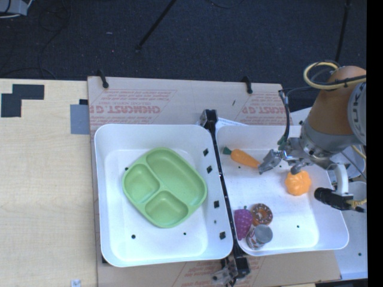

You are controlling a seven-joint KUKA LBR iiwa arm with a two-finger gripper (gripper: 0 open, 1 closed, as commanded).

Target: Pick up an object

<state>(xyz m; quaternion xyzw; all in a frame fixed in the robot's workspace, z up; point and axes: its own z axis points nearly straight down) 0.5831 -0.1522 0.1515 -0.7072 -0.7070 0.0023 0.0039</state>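
In right white bin point(335, 238), two-finger gripper point(276, 158) hangs betw. plastic orange carrot point(245, 158) and orange pepper-like toy point(297, 183). Grip state: can't tell. Likely lining up a pick.

A toy carrot point(245, 158) is seen lying slantwise near the right bin's far left corner. An orange pepper-like toy point(297, 183) is seated toward that bin's right side.

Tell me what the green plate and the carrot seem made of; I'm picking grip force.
Green plate: likely moulded plastic, one even pale green, smooth with a soft sheen, rounded compartment ridges. Carrot: probably a plastic or rubber toy, uniform orange with a green tip; too small to tell which.
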